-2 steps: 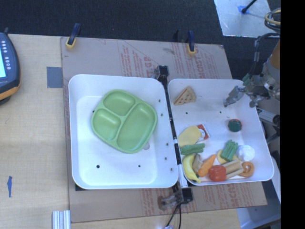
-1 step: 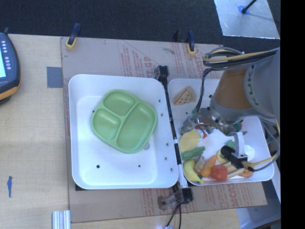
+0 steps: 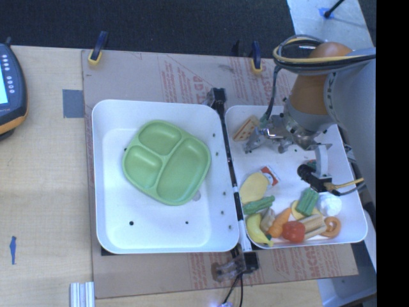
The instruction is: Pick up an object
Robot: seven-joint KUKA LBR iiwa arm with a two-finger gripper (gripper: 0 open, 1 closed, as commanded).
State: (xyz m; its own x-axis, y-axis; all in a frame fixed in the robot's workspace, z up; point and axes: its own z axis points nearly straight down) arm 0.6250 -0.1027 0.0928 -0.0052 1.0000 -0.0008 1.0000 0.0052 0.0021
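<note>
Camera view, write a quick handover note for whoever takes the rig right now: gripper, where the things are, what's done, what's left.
Gripper: low over the far end of the right bin, near a tan cracker-like piece; nothing seen held.
Right bin's near half: heap of toy food, with a yellow piece, green bean, banana, carrot, tomato.
Left bin: green divided plate.
Done: no pick visible.
Left: grasp and lift one object.
</note>
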